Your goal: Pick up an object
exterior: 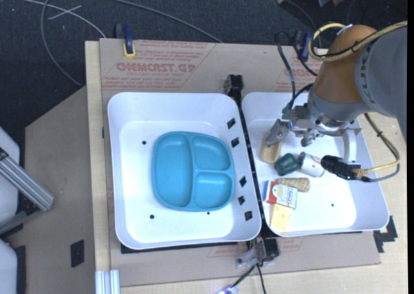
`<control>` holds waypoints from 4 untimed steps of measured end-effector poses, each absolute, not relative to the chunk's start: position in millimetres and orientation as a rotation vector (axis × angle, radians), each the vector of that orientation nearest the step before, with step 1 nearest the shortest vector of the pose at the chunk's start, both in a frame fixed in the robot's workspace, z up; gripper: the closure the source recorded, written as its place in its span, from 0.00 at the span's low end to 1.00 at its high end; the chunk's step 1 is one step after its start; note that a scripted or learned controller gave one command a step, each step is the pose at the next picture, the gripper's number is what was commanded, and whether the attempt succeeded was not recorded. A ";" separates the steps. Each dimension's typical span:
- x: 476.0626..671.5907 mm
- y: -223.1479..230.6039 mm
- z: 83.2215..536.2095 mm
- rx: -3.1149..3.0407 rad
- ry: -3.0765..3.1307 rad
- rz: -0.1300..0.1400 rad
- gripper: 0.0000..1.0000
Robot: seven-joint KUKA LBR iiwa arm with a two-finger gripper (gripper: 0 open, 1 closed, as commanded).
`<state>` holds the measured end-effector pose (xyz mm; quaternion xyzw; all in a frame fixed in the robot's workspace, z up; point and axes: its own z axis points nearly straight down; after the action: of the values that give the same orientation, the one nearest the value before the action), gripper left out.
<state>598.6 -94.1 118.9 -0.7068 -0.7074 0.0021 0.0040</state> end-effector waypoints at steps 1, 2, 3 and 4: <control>598.3 -93.0 83.3 -2.218 -2.218 0.003 0.00; 599.5 -93.3 96.4 -2.221 -2.220 -0.002 1.00; 604.6 -102.3 155.8 -2.226 -2.225 -0.006 1.00; 597.6 -96.6 209.0 -2.223 -2.226 -0.007 1.00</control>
<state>597.6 -96.6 209.0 -0.7067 -0.7075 -0.0021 -0.0023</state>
